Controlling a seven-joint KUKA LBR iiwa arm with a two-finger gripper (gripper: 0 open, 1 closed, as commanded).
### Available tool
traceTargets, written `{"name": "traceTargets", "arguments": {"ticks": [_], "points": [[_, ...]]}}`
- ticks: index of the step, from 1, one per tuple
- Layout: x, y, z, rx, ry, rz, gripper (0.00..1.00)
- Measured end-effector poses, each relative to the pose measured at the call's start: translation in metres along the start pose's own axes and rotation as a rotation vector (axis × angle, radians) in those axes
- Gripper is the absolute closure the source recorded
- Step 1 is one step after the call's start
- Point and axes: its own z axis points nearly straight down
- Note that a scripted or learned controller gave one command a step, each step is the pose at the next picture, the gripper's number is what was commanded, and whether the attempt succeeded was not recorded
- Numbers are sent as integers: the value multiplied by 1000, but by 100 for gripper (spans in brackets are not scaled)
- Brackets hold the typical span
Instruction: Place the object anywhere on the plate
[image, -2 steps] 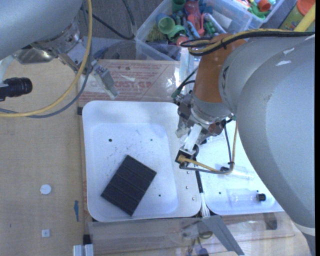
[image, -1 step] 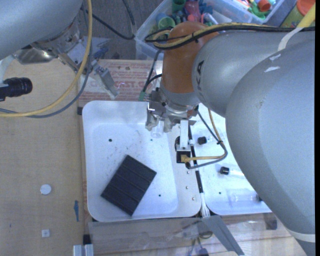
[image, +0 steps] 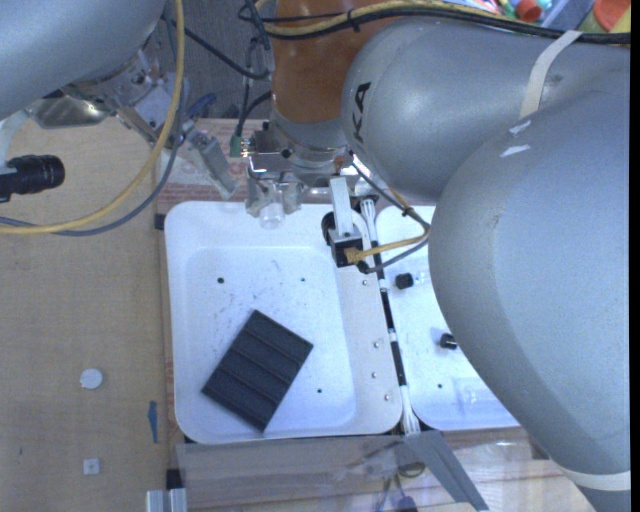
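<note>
One dark ribbed slab (image: 259, 369), flat and rectangular, lies in the left bin (image: 195, 250), and it looks to be the task's object, though I see no plain plate, so whether this slab is the object or the plate itself is a judgement I cannot settle. It rests toward the bin's near side, its long axis running on a slant from about 1 o'clock to 7 o'clock. The pincer (image: 272, 205) hangs under the orange band (image: 305, 70) at the bin's far rim, close to the 12 o'clock edge; something pale and clear sits at its tip, but whether it is gripping a thing or is simply closed or spread I cannot tell. From the pincer the slab lies at roughly 6 o'clock, well apart, with bare white floor between them. A reach toward the slab would mean travelling straight down the view and likely turning the wrist to meet that slanted axis. The right bin (image: 440, 390) sits mostly beneath the arm
</note>
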Motion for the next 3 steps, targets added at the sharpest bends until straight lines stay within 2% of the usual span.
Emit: {"name": "traceTargets", "arguments": {"ticks": [1,2,3], "points": [[10,-74,-9,-24,-6,325,100],[25,-47,-69,2,-1,129,100],[25,-38,-43,7,-2,377,100]]}}
